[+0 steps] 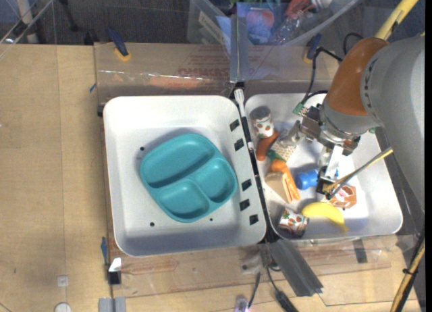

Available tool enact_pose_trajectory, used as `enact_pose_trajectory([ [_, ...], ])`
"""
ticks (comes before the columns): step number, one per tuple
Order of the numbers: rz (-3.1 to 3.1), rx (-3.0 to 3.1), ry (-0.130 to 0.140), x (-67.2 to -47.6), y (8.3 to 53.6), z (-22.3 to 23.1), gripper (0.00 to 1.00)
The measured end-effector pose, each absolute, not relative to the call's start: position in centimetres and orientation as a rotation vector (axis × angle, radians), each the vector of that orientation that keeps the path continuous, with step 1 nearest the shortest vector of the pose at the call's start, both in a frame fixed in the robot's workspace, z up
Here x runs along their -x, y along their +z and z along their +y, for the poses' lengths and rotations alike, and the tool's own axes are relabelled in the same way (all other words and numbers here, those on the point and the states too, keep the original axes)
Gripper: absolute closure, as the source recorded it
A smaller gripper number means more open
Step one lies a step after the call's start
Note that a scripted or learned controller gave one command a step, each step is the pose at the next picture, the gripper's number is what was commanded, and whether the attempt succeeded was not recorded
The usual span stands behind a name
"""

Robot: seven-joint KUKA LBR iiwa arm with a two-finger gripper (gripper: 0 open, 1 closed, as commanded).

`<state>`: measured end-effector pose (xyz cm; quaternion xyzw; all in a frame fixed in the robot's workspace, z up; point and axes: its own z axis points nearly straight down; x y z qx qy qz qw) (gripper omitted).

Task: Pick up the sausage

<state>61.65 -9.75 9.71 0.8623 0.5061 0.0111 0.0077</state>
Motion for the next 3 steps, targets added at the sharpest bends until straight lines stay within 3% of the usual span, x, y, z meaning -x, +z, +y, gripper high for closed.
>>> enact_pose_trajectory([
  [1, 1.346, -2.825, 0.041, -59.8, 9.7, -9.2, 0.00],
  [2, 0.451, -3.108, 0.027, -63.1, 9.5, -9.7, 0.00],
  [3, 0.459, -3.105, 0.039, -63.3, 10.7, -9.5, 1.00],
])
